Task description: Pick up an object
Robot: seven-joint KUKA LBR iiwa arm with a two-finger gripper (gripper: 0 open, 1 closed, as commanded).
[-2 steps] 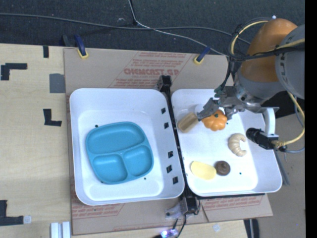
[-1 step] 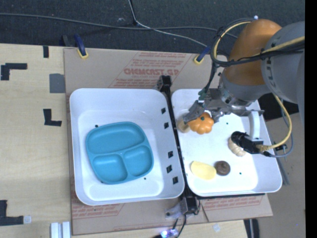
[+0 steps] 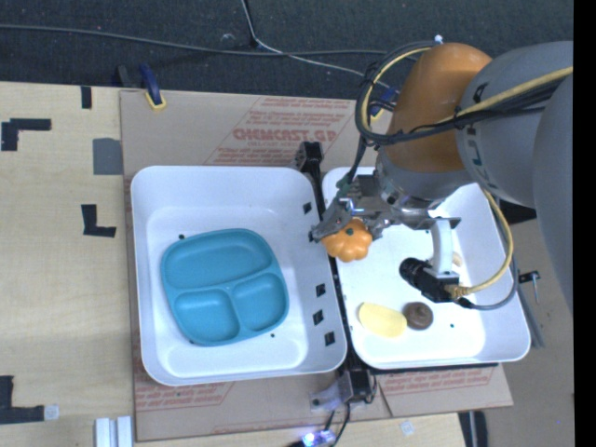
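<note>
You see the gripper (image 3: 348,223) low over the near-left part of the right bin (image 3: 484,343), its fingers clenched on a small orange pumpkin-shaped object (image 3: 351,242) beside the wall between the 2 bins. A yellow piece (image 3: 382,319) and a brown round piece (image 3: 420,316) lie touching near the front of that bin. The left bin (image 3: 223,184) holds a blue 3-compartment plate (image 3: 223,282). Red print on the cardboard (image 3: 279,128) behind the bins reads "CHEMCAST GP"
</note>
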